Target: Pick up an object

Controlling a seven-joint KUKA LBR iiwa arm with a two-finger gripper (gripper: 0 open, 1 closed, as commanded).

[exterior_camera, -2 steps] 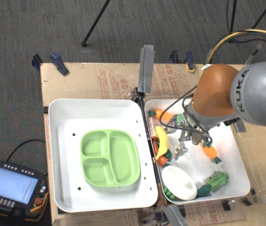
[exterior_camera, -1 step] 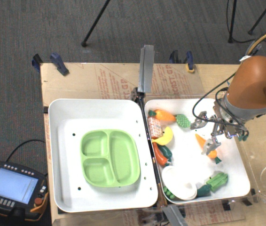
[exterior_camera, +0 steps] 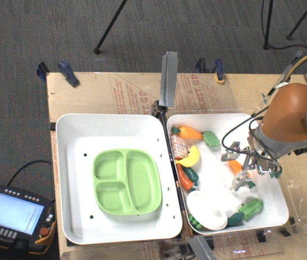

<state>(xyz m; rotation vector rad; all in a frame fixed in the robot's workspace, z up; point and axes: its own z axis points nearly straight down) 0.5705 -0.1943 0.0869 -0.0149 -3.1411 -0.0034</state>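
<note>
Gripper (exterior_camera: 244,173) hung low in the right bin (exterior_camera: 275,145), right-centre, arm entering from the right. Fingers: cannot tell, cluttered and blurred. A small orange piece (exterior_camera: 234,166) sat at the fingertips, touching or just beside, on their left; hold not confirmed. Green toy (exterior_camera: 249,208) lay below the gripper, long axis running diagonally. Green tray (exterior_camera: 127,182) sat in the left bin (exterior_camera: 66,145), untouched.

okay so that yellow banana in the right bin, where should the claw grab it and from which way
Probably across the middle of the banana, coming straight down. It lies flat on its side, curved, and the middle looks narrow enough to span. Its left end sits against the other toys by the bin wall, so the right half looks more open.
</note>
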